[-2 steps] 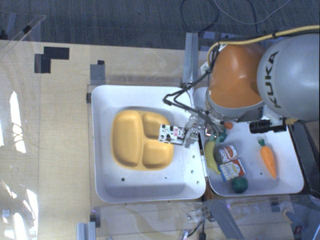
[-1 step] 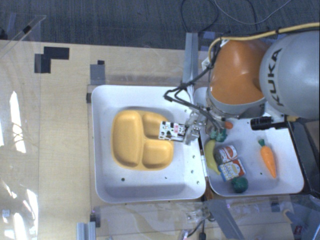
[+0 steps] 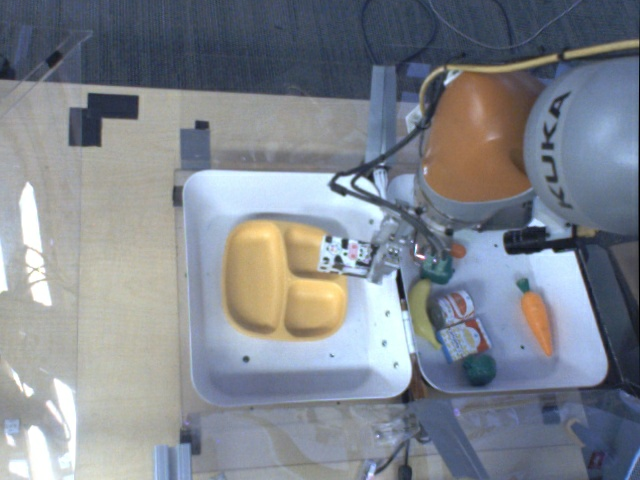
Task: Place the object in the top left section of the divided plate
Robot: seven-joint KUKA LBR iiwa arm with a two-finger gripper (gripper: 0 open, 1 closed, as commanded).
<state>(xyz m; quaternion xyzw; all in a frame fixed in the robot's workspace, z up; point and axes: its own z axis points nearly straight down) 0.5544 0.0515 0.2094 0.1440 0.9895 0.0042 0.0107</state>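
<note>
Camera view | end effector (image 3: 372, 260) grasping card (image 3: 338, 255) over divided plate (image 3: 262, 278) (left bin (image 3: 300, 373)) | carrot (image 3: 537, 318) in right bin (image 3: 590, 298)

Pale wood bench top (image 3: 110, 298), black tape marks (image 3: 100, 116) near its far left. Dark grey ribbed floor (image 3: 200, 18) beyond. Glare streaks on a clear panel (image 3: 30, 238) at left.

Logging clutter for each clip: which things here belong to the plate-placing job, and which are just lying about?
Job:
- divided plate, yellow, in the left bin
- small white card-like object at the plate's upper right edge, by the gripper

Lying about, all in the right bin:
- carrot
- banana
- can
- pouch
- dark green item
</note>
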